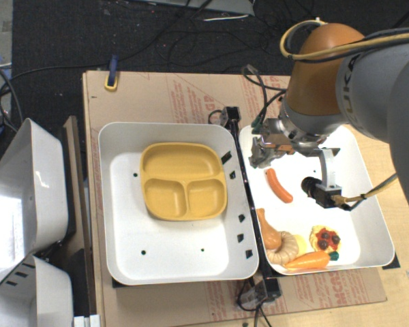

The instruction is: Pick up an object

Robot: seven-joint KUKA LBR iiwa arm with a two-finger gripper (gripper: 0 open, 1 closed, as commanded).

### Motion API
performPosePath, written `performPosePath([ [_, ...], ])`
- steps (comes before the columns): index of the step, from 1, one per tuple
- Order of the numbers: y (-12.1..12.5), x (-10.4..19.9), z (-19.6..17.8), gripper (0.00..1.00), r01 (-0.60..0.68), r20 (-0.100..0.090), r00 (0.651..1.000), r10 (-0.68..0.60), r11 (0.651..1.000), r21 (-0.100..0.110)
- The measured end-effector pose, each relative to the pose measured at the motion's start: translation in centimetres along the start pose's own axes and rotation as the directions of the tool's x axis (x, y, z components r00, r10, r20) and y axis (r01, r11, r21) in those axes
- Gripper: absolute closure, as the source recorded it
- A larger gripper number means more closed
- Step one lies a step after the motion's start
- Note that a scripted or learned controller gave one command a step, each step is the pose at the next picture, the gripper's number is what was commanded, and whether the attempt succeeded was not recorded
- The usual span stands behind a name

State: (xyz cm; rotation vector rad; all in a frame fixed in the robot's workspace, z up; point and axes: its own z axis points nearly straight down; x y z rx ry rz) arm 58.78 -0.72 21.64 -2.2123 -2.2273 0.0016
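Nearest you, the carrot (312, 260) lay at the right bin's (368, 237) front edge, with the pizza slice (326, 238) just behind it and the chicken leg (269, 234) to its left. Farther back from the carrot lay the sausage (280, 185), untouched. Above it hung the gripper (294, 162), fingers spread apart, clamping nothing. You saw the yellow tray (184, 180) in the left bin (123, 251).

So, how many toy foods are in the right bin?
4: a sausage mid-bin, a chicken leg, a carrot and a small pizza along the near edge; the arm may hide more.
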Motion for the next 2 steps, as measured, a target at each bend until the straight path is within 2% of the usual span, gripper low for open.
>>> performPosePath([
  [1,-2.2,3.9,-1.2,1.00,0.001,-0.001,1.000,-0.001,1.000,-0.001],
  [2,-4.4,9.2,-2.2,1.00,0.003,-0.001,1.000,-0.003,1.000,-0.001],
])
